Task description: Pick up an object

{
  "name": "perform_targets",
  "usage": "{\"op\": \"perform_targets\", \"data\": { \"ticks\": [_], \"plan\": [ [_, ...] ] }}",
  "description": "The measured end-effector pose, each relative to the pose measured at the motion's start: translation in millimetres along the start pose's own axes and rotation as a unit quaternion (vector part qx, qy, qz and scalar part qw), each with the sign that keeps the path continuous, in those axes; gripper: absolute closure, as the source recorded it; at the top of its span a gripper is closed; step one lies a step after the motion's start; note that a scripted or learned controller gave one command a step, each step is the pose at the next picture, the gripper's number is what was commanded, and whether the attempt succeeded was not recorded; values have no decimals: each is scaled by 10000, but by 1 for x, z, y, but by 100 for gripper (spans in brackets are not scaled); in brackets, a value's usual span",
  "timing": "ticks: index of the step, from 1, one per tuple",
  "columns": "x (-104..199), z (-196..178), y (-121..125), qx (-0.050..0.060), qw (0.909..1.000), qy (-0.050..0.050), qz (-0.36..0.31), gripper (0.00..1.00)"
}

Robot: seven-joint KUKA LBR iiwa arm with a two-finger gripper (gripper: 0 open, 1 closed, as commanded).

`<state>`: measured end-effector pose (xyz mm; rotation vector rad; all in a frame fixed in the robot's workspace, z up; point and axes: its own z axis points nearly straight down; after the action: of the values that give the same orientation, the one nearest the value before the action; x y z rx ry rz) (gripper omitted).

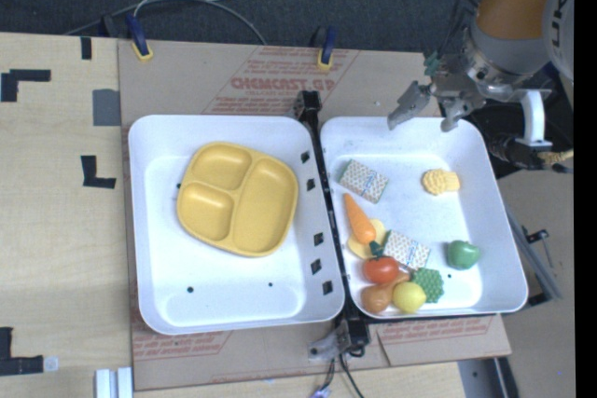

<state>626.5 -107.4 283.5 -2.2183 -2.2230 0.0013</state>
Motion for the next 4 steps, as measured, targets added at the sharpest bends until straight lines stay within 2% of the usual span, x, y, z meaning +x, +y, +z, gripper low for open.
{"op": "perform_targets", "data": {
  "ticks": [1,2,3,4],
  "plan": [
    [37,96,-36,13,10000,2,1,0],
    [39,100,-54,2,10000,-2,9,0],
    [54,100,-70,3,10000,1,2,0],
    [9,142,-73,10,10000,-3,10,0]
  ]
}}
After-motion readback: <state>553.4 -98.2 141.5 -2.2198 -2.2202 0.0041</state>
